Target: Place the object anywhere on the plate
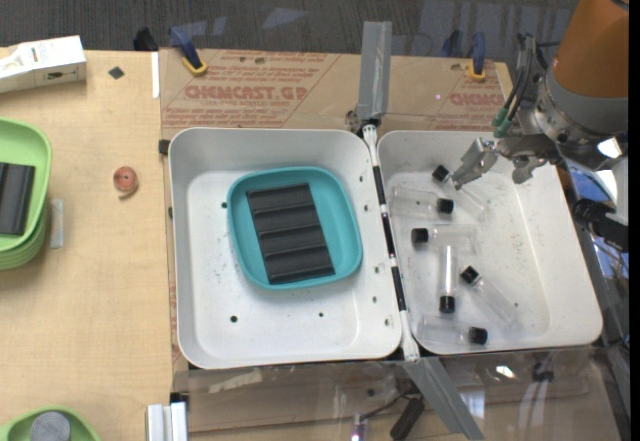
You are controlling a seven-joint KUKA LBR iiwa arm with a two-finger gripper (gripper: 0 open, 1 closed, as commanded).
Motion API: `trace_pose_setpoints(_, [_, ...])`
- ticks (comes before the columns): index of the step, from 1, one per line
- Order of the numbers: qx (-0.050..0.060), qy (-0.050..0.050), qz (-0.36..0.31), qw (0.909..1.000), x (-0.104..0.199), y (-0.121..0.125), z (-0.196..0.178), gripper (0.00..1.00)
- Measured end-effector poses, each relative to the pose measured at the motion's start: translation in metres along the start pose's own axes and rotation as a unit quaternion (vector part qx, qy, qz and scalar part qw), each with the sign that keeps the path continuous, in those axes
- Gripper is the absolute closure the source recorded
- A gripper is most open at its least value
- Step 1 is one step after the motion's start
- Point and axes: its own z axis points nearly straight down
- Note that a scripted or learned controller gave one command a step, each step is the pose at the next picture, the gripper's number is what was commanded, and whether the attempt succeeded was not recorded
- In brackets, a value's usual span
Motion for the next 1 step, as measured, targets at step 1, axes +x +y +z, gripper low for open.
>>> trace_pose_setpoints(1, [0.0, 0.0, -0.061, 0.9981, -0.0944, 0.0539, -0.0242, 0.0])
